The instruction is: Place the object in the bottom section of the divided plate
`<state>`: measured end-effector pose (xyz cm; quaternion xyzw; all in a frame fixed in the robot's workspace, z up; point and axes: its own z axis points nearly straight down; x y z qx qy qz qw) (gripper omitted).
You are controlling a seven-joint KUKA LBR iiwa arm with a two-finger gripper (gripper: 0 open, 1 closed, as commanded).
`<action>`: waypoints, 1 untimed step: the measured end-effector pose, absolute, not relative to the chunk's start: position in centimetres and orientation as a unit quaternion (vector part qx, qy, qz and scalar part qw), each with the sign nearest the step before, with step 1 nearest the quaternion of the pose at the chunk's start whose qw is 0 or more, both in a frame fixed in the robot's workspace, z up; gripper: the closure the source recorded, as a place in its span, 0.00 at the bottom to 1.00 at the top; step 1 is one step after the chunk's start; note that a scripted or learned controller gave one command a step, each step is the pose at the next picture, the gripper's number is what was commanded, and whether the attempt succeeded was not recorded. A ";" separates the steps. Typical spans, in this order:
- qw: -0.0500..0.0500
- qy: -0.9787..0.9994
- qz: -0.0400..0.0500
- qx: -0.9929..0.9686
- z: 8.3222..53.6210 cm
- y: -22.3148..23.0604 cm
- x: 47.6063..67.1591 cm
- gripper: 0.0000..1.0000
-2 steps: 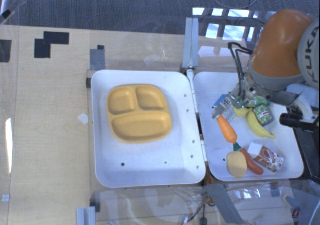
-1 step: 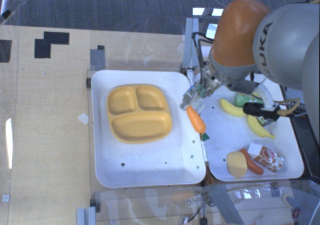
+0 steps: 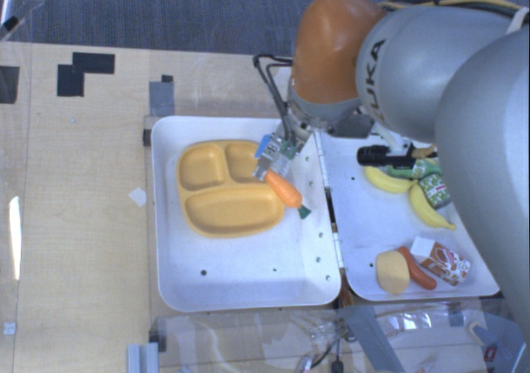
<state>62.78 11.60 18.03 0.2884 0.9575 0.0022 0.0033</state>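
One grey arm point(image 3: 447, 65) with a glossy orange band reaches over the pale wooden bench point(image 3: 74, 197), which bears two shallow white bins. The left bin point(image 3: 248, 276) contains one yellow divided plate point(image 3: 225, 189) with three smooth, rounded sections. The right bin point(image 3: 364, 222) has two bananas point(image 3: 389, 181), among other items. The tool point(image 3: 273, 160) sits at the plate's right edge, its tips on one orange carrot point(image 3: 284, 189); whether it grips cannot be told.

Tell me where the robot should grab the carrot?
Probably the orange middle of the carrot, coming from above and squeezing across its narrow width. It lies slanted beside the yellow divided plate, green tip toward the lower right, so the long body offers the surest hold.
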 end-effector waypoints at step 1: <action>0.003 0.957 0.002 0.289 18.1 11.6 62.8 0.00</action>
